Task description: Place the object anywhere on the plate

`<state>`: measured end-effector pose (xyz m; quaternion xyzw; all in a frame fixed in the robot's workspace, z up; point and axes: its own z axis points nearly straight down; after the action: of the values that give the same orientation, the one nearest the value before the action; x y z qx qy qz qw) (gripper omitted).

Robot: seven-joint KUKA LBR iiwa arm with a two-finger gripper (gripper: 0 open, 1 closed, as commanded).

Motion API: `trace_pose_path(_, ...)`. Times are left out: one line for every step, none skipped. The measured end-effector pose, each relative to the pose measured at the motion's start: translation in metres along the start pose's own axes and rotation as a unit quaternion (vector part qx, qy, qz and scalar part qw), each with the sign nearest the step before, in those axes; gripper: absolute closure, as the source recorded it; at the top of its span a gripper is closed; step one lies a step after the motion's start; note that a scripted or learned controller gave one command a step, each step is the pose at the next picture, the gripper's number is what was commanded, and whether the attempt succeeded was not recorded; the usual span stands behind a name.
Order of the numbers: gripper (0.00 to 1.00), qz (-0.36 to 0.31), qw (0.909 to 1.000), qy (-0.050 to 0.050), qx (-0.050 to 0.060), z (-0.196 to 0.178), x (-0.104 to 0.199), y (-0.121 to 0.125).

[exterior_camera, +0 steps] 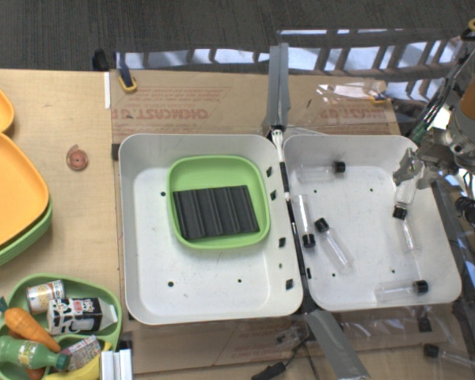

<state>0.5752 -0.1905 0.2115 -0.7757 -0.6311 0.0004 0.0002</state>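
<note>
We are reading the task as being at its pick stage, with the placement not yet done.

1. Nearest us, along the near edge of the right bin (364,200), we are seeing one clear vial (397,290) lying flat close to the near right corner. This one is lying well apart from the tool.
2. Further in, toward the left edge of the same bin, we are seeing two more vials (333,245) lying on the floor near each other.
3. By the right edge, a fourth vial (410,237) is lying flat. Just beyond it, the capped vial (400,200) is standing at a tilt, black cap downward, directly under the tool (409,172). We are taking this as the task's thing. Its upper end is running up to the tool, but we cannot tell whether the tool is released, clenched or grasping it.
4. In the left bin (142,236), the green plate (218,165) is sitting toward the far edge, carrying a dark ribbed pad (218,212). No vial is resting on it.

What we are judging as left: confirming the grasp, lifting, carrying the capped vial across the divide between the bins, and releasing it over the green plate.
</note>
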Motion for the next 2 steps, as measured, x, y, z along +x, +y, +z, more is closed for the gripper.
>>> trace_pose_path(0.0,0.0,1.0,0.0,0.0,0.0,0.0,0.0)
trace_pose_path(0.0,0.03,0.9996,-0.001,0.001,-0.041,0.026,-0.034)
